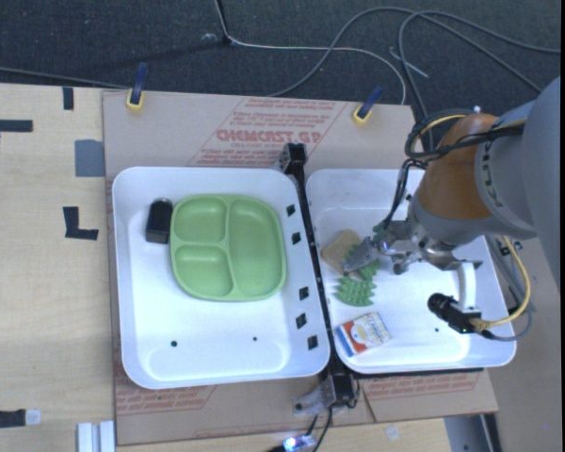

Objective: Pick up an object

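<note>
My gripper (365,260) is low in the right bin (471,351), its fingers pointing left between a tan lump (338,249) and a green spiky toy (356,293). It sits just right of the tan lump and just above the green toy. A small white packet with red and blue print (362,331) lies nearer the bin's front. I see nothing clearly held between the fingers. The grey arm with its orange band (447,182) reaches in from the right.
In the left bin (137,347) lie a green divided tray (229,247) and a small black block (158,220) at its left. A black divider strip (304,252) runs between the bins. Cables trail across the dark floor behind.
</note>
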Motion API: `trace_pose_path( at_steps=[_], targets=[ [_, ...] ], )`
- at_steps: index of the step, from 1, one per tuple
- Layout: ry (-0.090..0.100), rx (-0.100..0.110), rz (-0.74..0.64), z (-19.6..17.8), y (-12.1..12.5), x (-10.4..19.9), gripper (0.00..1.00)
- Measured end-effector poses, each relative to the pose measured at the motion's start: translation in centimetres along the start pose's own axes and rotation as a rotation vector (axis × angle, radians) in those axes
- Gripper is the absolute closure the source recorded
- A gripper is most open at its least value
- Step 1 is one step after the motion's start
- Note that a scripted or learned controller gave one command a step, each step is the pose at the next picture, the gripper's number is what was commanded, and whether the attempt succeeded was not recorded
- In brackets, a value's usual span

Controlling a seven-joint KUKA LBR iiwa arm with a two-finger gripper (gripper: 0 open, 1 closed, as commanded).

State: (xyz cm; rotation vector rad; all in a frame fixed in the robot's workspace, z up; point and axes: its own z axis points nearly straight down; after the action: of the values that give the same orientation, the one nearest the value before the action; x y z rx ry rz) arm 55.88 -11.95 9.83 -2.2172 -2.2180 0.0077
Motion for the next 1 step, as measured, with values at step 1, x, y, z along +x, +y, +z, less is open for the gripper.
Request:
trace_pose_path(
  at_steps=[1],
  targets=[
    [-0.001, -0.007, -0.001, 1.27, 0.06, 0.03, 0.0]
  ],
)
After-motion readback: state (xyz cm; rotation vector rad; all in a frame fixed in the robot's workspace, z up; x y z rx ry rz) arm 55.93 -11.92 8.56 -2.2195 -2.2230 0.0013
